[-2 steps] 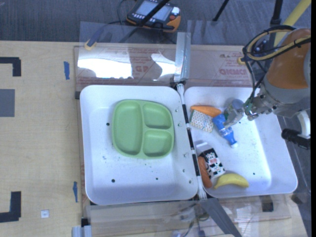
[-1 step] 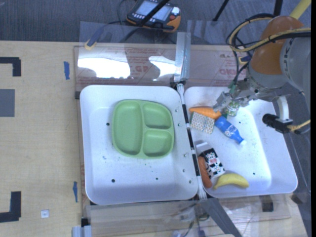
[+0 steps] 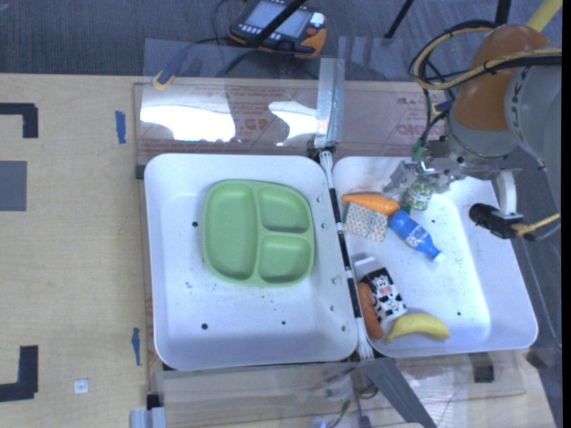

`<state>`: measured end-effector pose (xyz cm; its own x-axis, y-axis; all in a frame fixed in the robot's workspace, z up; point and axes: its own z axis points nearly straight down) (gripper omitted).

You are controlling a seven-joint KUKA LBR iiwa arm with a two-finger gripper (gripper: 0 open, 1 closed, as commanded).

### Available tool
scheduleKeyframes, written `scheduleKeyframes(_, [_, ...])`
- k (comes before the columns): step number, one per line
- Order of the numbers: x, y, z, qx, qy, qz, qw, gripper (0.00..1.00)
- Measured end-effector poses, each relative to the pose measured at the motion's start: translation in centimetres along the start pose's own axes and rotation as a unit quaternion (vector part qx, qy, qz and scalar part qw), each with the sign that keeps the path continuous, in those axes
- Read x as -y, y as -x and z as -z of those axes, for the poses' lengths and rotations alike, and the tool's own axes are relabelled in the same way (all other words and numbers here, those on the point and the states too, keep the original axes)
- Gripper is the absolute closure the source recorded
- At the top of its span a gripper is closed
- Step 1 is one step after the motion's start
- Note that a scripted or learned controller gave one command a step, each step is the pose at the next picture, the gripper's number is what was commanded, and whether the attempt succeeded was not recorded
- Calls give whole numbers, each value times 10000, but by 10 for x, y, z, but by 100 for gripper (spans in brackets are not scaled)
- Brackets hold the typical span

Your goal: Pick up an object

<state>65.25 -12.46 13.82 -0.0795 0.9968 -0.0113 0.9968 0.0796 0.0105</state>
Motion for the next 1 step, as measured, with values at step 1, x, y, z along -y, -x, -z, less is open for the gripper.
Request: scheduleKeyframes(1, [51, 16, -52, -47, -42, -213, 9998, 0])
